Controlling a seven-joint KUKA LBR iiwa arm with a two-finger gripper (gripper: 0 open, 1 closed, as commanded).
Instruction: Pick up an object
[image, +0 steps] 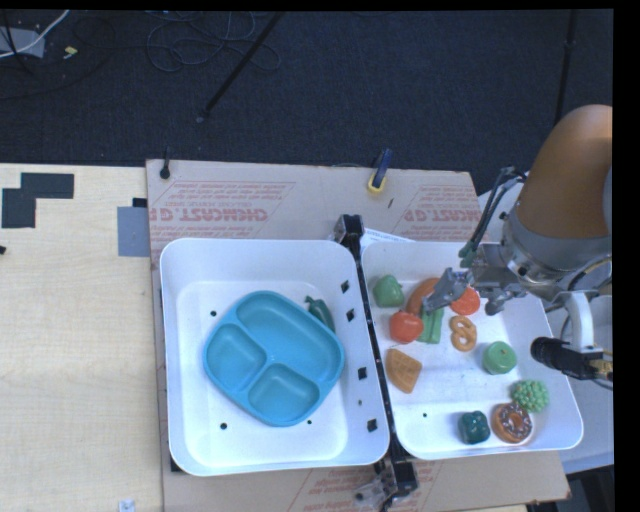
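Note:
My gripper hangs low over the upper middle of the right bin. It sits right above an orange piece and a red piece, and it hides part of both. Just below it lie a red tomato and a green stick. A green pepper lies to its left and a pretzel to its lower right. Nothing is visibly lifted off the bin floor.
Further down the right bin are an orange wedge, a green round fruit, broccoli, a donut and a dark green piece. The left bin holds a blue divided plate and a dark green item.

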